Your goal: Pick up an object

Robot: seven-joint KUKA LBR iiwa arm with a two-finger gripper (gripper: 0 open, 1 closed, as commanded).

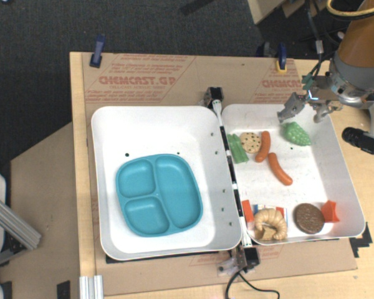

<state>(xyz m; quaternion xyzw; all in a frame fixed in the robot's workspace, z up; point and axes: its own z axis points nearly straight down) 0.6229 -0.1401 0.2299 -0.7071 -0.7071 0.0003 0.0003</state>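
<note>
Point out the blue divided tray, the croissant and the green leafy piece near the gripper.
blue divided tray [159, 194]: camera view, centre ridge.
croissant [270, 222]: camera view, middle of its body.
green leafy piece [297, 134]: camera view, its centre.

Brown tabletop [156, 73] with red printed letters. Two white bins side by side on top: left bin [106, 167], right bin [336, 167]. Blue clip [98, 51] and yellow clip [282, 57] at far edge.

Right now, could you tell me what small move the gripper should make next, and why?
Probably a short descent: the open two-finger gripper hangs just above the bumpy green toy vegetable near the right white bin's far edge, nothing between its fingers.
</note>
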